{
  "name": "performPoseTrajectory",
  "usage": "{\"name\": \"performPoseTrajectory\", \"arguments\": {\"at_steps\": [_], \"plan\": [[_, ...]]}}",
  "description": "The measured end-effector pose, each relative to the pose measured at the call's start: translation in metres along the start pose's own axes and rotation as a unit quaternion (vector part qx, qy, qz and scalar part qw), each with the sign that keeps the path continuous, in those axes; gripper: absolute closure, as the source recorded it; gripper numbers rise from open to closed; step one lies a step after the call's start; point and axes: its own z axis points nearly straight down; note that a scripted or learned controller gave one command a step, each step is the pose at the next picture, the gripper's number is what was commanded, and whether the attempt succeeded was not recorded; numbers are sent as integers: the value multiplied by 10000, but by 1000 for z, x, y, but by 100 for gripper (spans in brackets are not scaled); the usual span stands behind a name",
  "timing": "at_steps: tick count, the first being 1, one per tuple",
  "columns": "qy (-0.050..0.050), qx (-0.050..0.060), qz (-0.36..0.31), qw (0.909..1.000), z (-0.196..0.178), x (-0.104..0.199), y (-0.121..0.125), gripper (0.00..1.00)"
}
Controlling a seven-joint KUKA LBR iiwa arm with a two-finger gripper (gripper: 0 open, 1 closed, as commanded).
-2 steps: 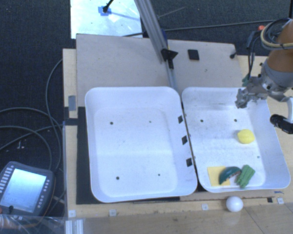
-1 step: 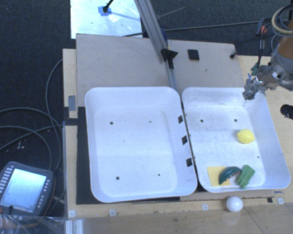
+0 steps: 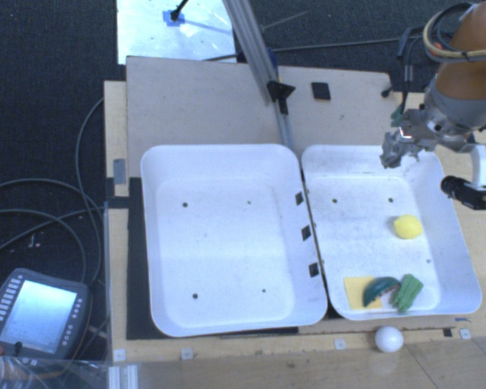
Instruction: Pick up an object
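In the right bin (image 3: 364,193) lie a small yellow ball (image 3: 407,227), a flat yellow piece (image 3: 358,291), a dark teal curved object (image 3: 380,288) on top of that piece, and a green object (image 3: 407,291) near the front edge. My gripper (image 3: 397,154) hangs above the right bin's far right corner, well behind the yellow ball. Nothing shows between its fingers.
The left bin (image 3: 227,233) lies beside the right one. A white ball (image 3: 389,339) rests on the bench in front of the right bin. A metal pole (image 3: 255,47) slants up behind the bins. A teach pendant (image 3: 32,314) sits at the lower left.
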Motion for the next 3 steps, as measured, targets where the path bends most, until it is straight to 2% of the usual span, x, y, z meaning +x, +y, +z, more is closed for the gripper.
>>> {"name": "performPoseTrajectory", "arguments": {"at_steps": [1,3], "plan": [[2,6,-2,10000,-9,51,-11,100],[1,12,-1,10000,9,145,-22,100]]}}
